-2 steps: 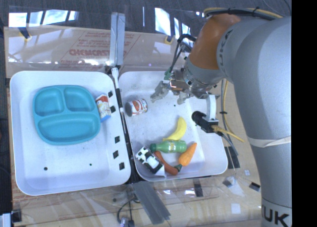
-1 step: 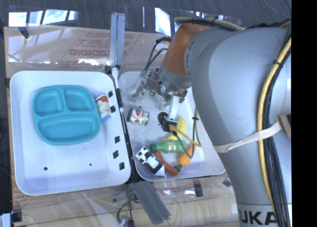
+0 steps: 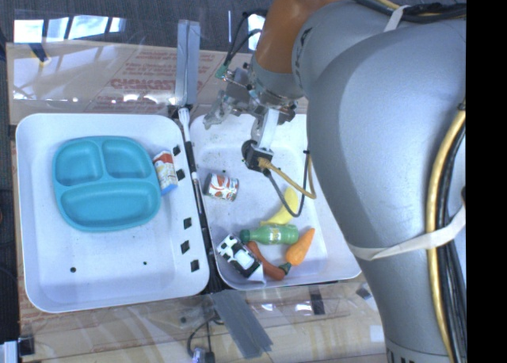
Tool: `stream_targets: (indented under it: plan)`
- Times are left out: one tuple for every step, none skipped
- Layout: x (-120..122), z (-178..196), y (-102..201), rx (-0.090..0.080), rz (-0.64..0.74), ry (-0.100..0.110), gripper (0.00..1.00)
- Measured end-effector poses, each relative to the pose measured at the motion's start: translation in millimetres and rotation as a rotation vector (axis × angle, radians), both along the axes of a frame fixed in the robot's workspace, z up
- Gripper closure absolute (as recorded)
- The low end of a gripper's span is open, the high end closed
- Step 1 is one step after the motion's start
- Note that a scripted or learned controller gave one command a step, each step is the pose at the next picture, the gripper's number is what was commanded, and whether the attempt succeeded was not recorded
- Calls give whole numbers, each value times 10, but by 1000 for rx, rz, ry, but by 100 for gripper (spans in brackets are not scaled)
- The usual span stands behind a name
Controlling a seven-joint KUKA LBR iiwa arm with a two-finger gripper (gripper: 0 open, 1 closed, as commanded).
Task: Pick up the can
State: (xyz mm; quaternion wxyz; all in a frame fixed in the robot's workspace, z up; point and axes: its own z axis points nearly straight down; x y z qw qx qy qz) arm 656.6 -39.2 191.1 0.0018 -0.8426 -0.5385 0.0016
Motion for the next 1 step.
stream_targets:
  plan:
    - [-933,-11,-437,0,-18,2,0]
